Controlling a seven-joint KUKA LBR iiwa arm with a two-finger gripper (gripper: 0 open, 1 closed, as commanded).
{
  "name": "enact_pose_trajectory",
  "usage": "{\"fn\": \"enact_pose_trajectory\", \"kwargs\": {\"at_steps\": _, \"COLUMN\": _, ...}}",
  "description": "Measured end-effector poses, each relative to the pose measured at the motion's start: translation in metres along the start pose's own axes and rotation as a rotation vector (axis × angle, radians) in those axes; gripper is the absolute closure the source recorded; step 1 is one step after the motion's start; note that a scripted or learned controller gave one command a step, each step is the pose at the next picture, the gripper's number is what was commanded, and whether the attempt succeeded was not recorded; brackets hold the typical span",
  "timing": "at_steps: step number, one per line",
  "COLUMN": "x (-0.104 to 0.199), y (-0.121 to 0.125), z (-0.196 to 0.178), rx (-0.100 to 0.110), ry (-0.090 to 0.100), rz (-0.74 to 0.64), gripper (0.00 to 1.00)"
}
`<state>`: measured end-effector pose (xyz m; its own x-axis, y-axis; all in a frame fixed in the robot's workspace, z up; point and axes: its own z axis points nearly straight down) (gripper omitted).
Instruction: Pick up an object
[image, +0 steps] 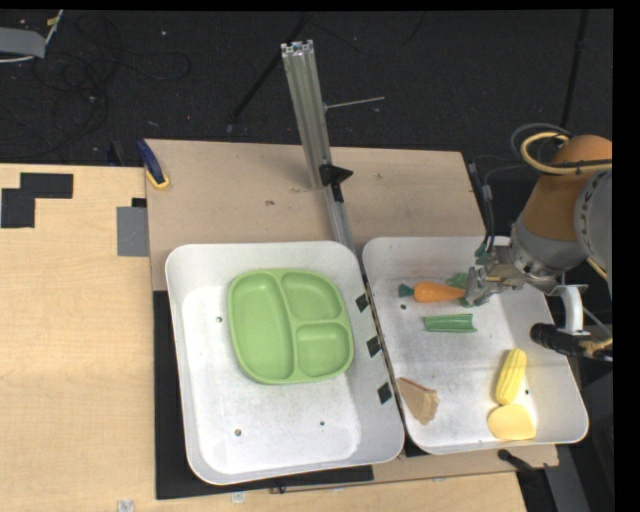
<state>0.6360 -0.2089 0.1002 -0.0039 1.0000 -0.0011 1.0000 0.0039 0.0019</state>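
White, shallow and plastic, the right bin (560, 425) holds five items in the camera view. An orange toy carrot with a green tip (431, 292) lies near the bin's upper middle. A flat green bar-shaped piece (448, 322) lies just below it, apart from it. A yellow toy corn cob (510, 375) rests toward the right wall, with a rounded yellow piece (511, 422) just beneath it, close enough that contact cannot be judged. A tan wedge-shaped piece (420, 400) sits near the bin's lower left edge.

The two-finger gripper (480, 285) is down at the carrot's right end, with the grey arm and its orange band (560, 205) rising behind to the right. Whether the pincer is open, closed or gripping the carrot cannot be told.

The white left bin (200, 420) carries a light green three-compartment plastic plate (290, 325). Black clips (372, 345) sit along the seam between the bins. A slanted aluminium post (312, 120) stands behind them on the brown board
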Motion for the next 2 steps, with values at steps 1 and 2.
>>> {"fn": "enact_pose_trajectory", "kwargs": {"at_steps": 1, "x": 0.003, "y": -0.002, "z": -0.061, "rx": 0.002, "ry": 0.001, "rz": 0.003, "gripper": 1.0}}
{"fn": "enact_pose_trajectory", "kwargs": {"at_steps": 2, "x": -0.004, "y": 0.006, "z": -0.113, "rx": 0.001, "ry": 0.0, "rz": -0.001, "gripper": 1.0}}
